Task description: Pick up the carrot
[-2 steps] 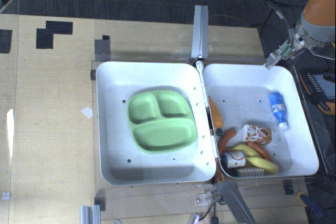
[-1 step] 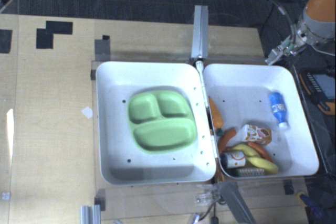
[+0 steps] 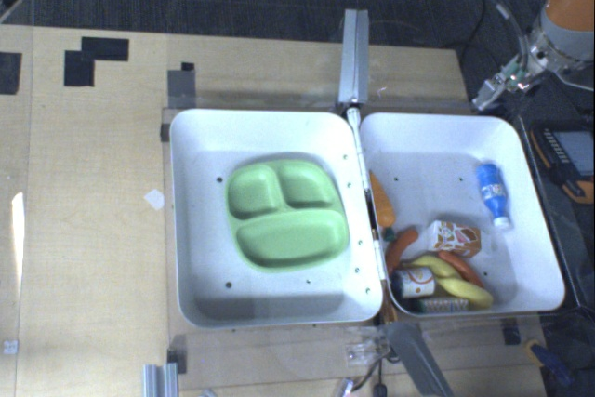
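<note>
- Reaching in from the top right corner, the arm [image 3: 569, 9] hangs above the bench, outside the right bin [image 3: 465, 139].
- Its claw [image 3: 493, 91] is small and blurry; I cannot tell its state.
- One carrot [image 3: 380, 203] lies by the right bin's left wall.
- One blue bottle [image 3: 493, 192], one green plate [image 3: 286, 212] in the left bin [image 3: 200, 200].

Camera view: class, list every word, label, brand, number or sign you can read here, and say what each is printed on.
None can be read.
Blue bottle: white label, print too small to read.
Brown and white packet: markings blurred.
Small can by the banana: label too blurred.
Green tray: no text.
</note>
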`<action>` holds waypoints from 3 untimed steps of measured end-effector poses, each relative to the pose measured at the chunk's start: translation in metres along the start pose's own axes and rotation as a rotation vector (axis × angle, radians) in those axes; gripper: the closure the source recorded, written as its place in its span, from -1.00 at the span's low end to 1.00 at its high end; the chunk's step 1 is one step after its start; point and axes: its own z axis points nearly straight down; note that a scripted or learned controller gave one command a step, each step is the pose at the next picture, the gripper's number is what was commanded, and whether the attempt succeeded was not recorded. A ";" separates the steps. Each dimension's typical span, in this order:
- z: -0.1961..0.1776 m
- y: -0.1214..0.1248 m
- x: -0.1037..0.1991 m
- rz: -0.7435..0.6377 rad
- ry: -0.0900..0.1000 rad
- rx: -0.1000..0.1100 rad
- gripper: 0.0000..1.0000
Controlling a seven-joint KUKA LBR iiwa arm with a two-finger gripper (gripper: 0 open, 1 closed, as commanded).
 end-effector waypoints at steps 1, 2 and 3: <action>-0.008 0.007 0.033 -0.165 0.035 0.027 1.00; -0.021 0.010 0.032 -0.168 0.028 0.020 1.00; -0.003 0.015 0.051 -0.143 0.036 0.028 1.00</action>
